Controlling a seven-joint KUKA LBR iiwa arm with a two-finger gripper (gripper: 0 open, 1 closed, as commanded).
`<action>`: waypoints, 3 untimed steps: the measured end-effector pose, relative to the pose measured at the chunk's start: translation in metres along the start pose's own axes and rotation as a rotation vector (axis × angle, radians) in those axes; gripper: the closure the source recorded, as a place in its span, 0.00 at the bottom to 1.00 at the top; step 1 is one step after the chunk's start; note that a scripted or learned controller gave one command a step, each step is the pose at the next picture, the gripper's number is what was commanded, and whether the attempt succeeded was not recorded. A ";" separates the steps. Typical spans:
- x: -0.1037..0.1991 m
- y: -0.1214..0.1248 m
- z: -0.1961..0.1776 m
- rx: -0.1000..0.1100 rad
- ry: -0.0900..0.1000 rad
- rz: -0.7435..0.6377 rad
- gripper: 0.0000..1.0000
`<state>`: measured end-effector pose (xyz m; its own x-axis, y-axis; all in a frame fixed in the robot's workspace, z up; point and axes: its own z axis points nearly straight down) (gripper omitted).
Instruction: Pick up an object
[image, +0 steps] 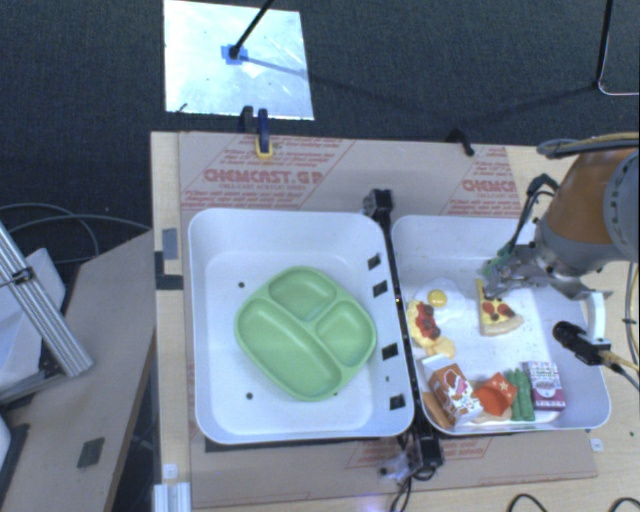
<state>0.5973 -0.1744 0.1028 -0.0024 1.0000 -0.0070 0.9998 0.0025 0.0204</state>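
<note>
A: Trouble ahead? The gripper (497, 272) hangs right over the pizza slice (498, 316), and whether its jaws are apart or together I cannot tell.

B: A flat wedge lying on the right bin (450, 235) floor could slide out of a pinch.

A: How does it look?

B: Yellow crust, red topping, just below the claw; the other toys lie farther below and to its left.

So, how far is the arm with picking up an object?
Done: the end effector is down in the right bin, just above the pizza slice. In hand: nothing that I can see; the slice lies on the bin floor. Left: grasp and lift. The other toys, like the carton, lie untouched, and the green plate sits in the left bin.
</note>
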 end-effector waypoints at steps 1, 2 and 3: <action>0.003 0.005 -0.064 0.013 0.005 -0.003 1.00; 0.003 0.008 -0.119 0.013 0.005 -0.003 1.00; 0.043 -0.015 -0.114 0.021 0.009 -0.005 1.00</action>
<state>0.5795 -0.1306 0.2163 -0.0075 1.0000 0.0015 1.0000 0.0075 -0.0002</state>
